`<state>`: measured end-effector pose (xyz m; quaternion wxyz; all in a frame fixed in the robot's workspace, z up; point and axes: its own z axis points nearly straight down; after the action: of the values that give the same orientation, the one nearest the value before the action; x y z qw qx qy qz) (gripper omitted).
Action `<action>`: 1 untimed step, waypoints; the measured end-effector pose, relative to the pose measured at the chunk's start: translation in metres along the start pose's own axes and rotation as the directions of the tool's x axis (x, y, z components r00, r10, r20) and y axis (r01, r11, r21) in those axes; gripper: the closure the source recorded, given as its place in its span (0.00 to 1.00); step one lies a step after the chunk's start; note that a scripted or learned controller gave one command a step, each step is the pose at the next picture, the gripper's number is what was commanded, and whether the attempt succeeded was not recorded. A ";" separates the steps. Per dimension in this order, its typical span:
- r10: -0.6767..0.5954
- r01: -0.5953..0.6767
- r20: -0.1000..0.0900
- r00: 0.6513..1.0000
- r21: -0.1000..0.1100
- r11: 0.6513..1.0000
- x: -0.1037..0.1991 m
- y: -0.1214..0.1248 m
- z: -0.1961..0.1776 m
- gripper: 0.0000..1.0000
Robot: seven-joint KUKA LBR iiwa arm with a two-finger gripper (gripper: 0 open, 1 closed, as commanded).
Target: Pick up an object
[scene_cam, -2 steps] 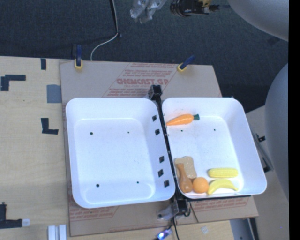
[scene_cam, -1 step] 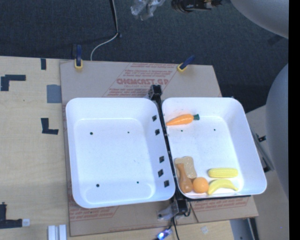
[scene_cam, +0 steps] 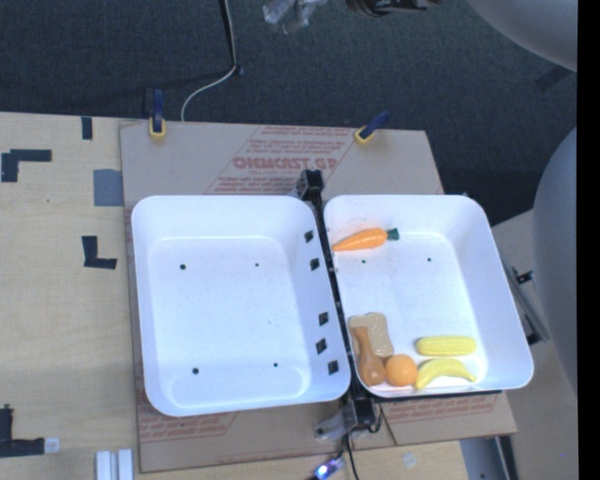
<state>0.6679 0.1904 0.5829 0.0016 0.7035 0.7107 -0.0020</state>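
Carrot [scene_cam: 359, 240]: you will find it lying flat in the right bin [scene_cam: 469, 281], at the far end from the fruit cluster, close to the divider wall, with bare floor around it. It looks like a light, rigid plastic toy, smooth and likely slippery; judged the easiest pick. Take it across the thick orange middle, not the green tip.
Cluster: a tan bread-like piece [scene_cam: 369, 333], an orange ball [scene_cam: 400, 371], a banana [scene_cam: 444, 372] and a yellow corn-like piece [scene_cam: 445, 346] sit at the near end of the right bin, touching or nearly so. You would risk nudging neighbours there; the ball may roll.
Left bin [scene_cam: 225, 300]: white floor with small dark dots.
End effector [scene_cam: 292, 13]: blurred at the top edge, well away from the right bin; you cannot tell its opening, and nothing can be made out in it.
Writing: the cardboard sheet [scene_cam: 281, 164] beyond the right bin carries red print, too faint to read reliably.
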 end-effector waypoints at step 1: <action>0.001 -0.001 0.000 1.000 -0.005 1.000 0.001 0.000 -0.010 1.00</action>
<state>0.6683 0.1914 0.5925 0.0033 0.7037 0.7105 -0.0002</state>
